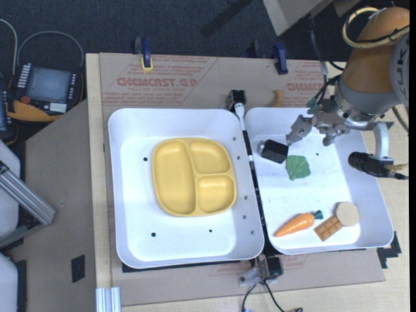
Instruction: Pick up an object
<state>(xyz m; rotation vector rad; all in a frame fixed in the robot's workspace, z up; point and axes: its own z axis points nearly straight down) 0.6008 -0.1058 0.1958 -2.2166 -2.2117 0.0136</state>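
End effector (318, 129) spread open, holding nothing, above right bin (364, 194) far edge, black block (274, 151) and green piece (298, 168) nearby below.

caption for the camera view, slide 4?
Pincer above the right bin, near a black block and green piece; carrot in front, yellow tray in left bin.

In my right bin (364, 203) lie a black block (274, 151), a green lump (298, 168) beside it. A toy carrot (296, 224) and an ice-cream bar (337, 221) rest near the front.
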